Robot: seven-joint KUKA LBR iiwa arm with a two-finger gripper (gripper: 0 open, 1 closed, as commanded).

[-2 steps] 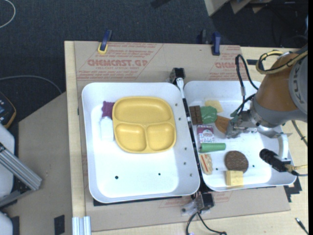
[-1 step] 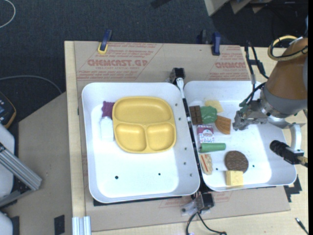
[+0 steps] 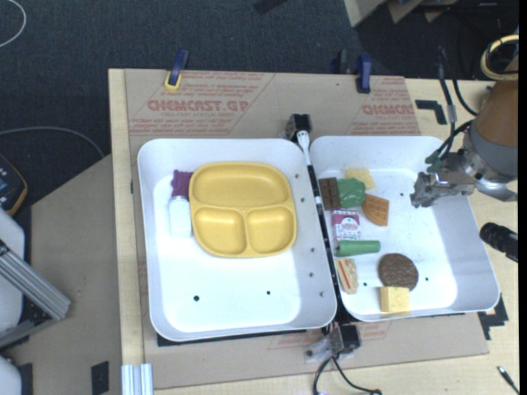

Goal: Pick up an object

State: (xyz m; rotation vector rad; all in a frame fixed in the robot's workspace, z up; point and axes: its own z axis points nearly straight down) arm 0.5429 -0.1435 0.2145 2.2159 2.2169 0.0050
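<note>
Several candidate objects sit clustered along the left side of the right bin (image 3: 461,220): a brown bar (image 3: 329,192), a green piece (image 3: 352,192), an orange-brown wedge (image 3: 376,210), a red-and-white packet (image 3: 347,223), a green stick (image 3: 357,247), a hot-dog-like piece (image 3: 347,273), a dark round patty (image 3: 398,268) and a yellow block (image 3: 394,299). Gripper (image 3: 424,189) hangs over the right half of that bin, above bare floor, nothing between its fingers; whether they're spread or closed I can't tell from this angle (too small, blurred).

Key relation: every object lies to the view's left of the gripper. Nearest is the orange-brown wedge, just left and slightly down in view. Green stick has its long axis roughly left-right; hot-dog piece runs near-far.

Left bin (image 3: 156,245) holds a yellow compartment tray (image 3: 243,208) with a purple item (image 3: 180,183) and a white item (image 3: 179,217) at its left edge, well apart from the arm.

My read: no grasp yet; next move is a short traverse leftward, then descent.
</note>
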